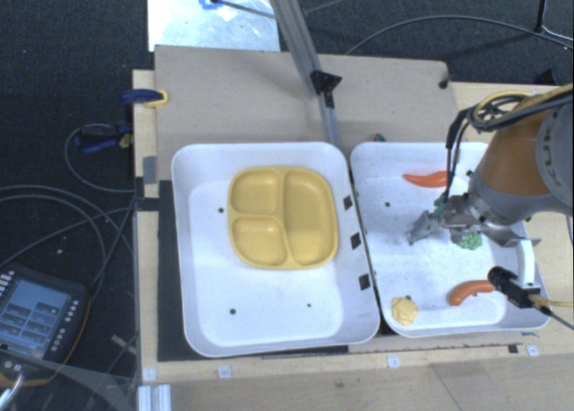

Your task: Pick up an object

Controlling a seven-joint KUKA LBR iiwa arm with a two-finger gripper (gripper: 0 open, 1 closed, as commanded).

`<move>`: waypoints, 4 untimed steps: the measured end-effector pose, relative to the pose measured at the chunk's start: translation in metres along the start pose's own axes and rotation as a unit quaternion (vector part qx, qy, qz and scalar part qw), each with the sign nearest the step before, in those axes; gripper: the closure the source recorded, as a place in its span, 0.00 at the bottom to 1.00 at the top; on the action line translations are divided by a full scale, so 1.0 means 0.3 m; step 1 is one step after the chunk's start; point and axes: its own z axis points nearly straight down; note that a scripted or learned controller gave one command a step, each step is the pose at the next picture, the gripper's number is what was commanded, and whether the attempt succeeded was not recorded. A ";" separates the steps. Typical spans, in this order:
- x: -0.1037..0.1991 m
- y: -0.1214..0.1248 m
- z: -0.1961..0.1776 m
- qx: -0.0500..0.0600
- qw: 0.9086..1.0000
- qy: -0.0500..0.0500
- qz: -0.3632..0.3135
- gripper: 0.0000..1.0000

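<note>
Two white bins side by side on a tan worktop. In the left bin, lying flat near the middle: a yellow plate with three compartments. In the right bin, four small things, well apart from one another:
- far side: an orange piece, long and thin, lying crosswise.
- right of centre: a green piece, small and bumpy, partly hidden under the wrist.
- near right: an orange-red piece, sausage-shaped, just beside the near wall.
- near left corner: a pale yellow lump, close against the rim.

Reaching in from the right over the right bin: the arm, orange band uppermost, grey wrist below it. At its end, low over the bin floor near the centre, the gripper, tipped towards the left. Just beside the green piece and left of it, but with nothing seen between its tips. Spread or clenched: cannot be told at this angle and blur. A black cable looped over the arm's top.

Running from the far edge down to the gap between the bins: a slanted grey pole. At the worktop's far left corner, a blue clamp. On the dark floor at near left, a pendant with a lit screen, among loose cables.
</note>
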 end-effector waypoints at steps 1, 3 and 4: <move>0.000 0.008 -0.048 -0.004 1.000 0.000 0.000 1.00; 0.032 0.012 -0.408 -0.006 1.000 -0.001 -0.003 1.00; 0.032 0.017 -0.589 -0.007 1.000 -0.001 -0.003 1.00</move>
